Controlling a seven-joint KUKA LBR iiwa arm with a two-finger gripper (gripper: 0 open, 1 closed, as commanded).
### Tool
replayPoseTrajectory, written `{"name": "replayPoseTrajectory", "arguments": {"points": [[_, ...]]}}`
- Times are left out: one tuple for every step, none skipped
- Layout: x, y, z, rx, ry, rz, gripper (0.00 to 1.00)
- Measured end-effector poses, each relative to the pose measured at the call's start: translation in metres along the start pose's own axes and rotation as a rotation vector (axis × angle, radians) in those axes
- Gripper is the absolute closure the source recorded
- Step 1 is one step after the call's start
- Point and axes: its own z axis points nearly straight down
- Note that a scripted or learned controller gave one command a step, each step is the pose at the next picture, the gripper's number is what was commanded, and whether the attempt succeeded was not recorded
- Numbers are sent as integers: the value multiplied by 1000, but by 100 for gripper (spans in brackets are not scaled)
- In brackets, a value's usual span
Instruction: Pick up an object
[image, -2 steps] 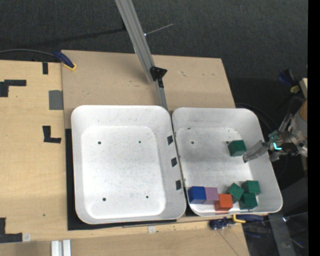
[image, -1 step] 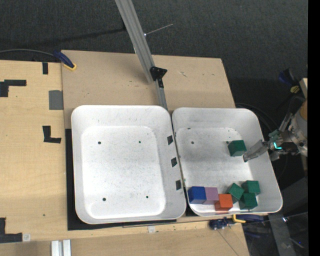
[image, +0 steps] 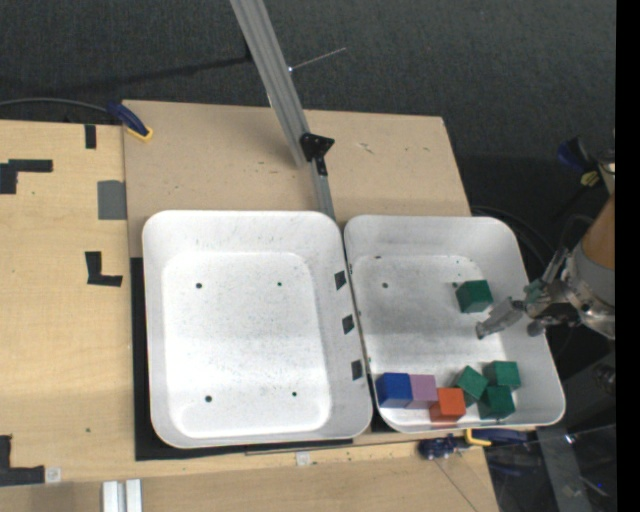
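A single green cube (image: 473, 295) sits alone on the floor of the right bin (image: 420, 240), in its upper right part, well apart from the other blocks. It looks like the likeliest thing to be picked, as the gripper (image: 518, 312) is just beside it, to its lower right, near the bin's right wall.

The gripper's grey fingers reach in from the right and lie low over the bin floor. Nothing is seen between them, so the claw grasps nothing. Whether it is released or clenched cannot be told from this slanted view.

Along the bin's lower edge a cluster of blocks is packed close: a blue cube (image: 394, 388), a pale purple cube (image: 424, 388), an orange cube (image: 450, 402), and three green cubes (image: 490, 385) touching or nearly touching one another.

The left bin (image: 160, 240) stands alongside, its rim meeting the right bin's. Both rest on a pale wooden bench (image: 60, 300).

Judging risks: the gripper sits off to one side of the lone green cube, so if it closes here it would likely catch only air. A sideways approach could nudge the cube away instead of framing it. The nearby bin wall leaves little room, and the fingers could scrape it. Going for the cluster instead risks jamming on neighbouring blocks.
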Motion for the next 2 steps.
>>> {"name": "replayPoseTrajectory", "arguments": {"points": [[2, 0, 65, 2, 2, -1, 0], [2, 0, 111, -3, -1, -1, 0]]}}
